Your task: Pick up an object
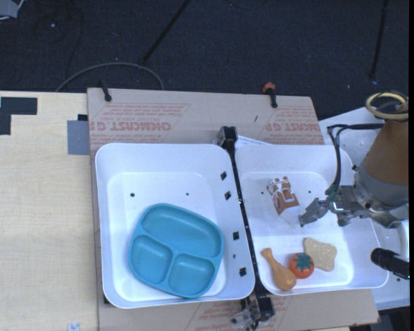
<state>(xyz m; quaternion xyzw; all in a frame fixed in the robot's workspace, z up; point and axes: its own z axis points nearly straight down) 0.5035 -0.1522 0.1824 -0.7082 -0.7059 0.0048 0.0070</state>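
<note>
Drumstick toy (279, 269) below low-reaching tool (309, 216)

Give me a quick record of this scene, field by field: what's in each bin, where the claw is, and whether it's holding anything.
left bin: one blue divided plate
right bin: brown and white toy block, drumstick toy, tomato toy, beige cookie-shaped piece
claw: over the right bin, just right of the toy block, above the cookie-shaped piece
held: nothing seen between its fingers
arm: enters from the right
</note>
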